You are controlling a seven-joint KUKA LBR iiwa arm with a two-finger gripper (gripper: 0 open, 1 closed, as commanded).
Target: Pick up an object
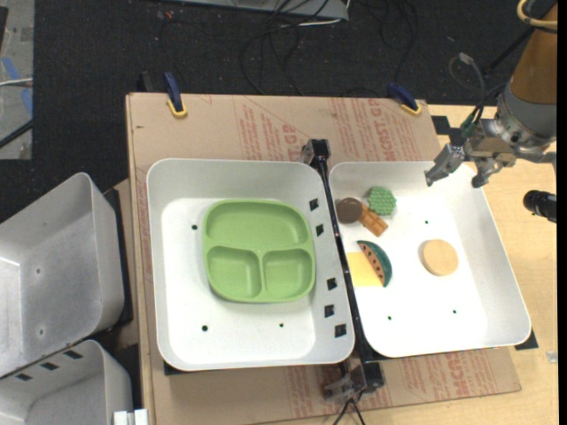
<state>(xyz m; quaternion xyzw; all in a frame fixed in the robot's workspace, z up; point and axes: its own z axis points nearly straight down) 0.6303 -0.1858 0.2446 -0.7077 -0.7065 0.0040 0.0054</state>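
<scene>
The right bin holds several small objects: a round tan disc, a green knobbly ball, a brown round piece, an orange stick and a yellow-and-dark slice. My gripper hangs above the bin's far right corner, up and to the right of the green ball. Its two fingers are spread apart with nothing between them.
A green three-compartment plate lies in the left bin. Both bins sit on a cardboard-covered bench held by clamps at its far edge. Grey plastic tubs stand off the bench at the left.
</scene>
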